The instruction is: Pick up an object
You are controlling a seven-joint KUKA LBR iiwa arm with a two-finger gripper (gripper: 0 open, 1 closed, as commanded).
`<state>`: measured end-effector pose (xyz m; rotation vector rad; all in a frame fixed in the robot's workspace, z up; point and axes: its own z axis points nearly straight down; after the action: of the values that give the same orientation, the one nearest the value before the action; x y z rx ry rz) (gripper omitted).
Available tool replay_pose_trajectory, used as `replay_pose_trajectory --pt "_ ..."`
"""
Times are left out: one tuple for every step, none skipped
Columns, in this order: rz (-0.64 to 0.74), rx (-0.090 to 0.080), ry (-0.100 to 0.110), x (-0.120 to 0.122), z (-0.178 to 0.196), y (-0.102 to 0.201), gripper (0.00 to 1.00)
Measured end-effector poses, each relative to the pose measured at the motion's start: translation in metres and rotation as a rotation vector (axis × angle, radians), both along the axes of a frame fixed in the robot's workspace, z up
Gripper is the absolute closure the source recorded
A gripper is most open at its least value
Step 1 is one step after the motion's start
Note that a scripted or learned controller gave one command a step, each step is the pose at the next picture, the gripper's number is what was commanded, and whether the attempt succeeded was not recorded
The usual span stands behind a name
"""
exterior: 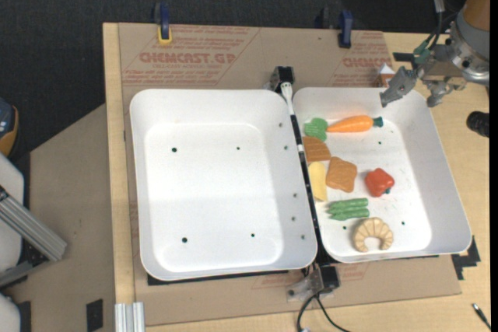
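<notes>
Carrot lies in rt bin, below-left of jaws, which hang apart, holding nothing.

The bench, a brown board printed with red lettering, bears two shallow white bins side by side: the left bin and the right bin, touching along their inner rims. Blue clamps grip its far edge

End effector hangs above the right bin's far edge, fingers spread, nothing between them. The bin contains a carrot, red pepper, green beans, croissant and bread slice. Left bin adjoins it.
</notes>
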<state>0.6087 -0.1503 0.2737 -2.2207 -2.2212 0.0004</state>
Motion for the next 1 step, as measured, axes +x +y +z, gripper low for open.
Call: replay_pose_trajectory --pt "-0.002 0.004 0.017 -0.0504 -0.1401 0.0035 0.00"
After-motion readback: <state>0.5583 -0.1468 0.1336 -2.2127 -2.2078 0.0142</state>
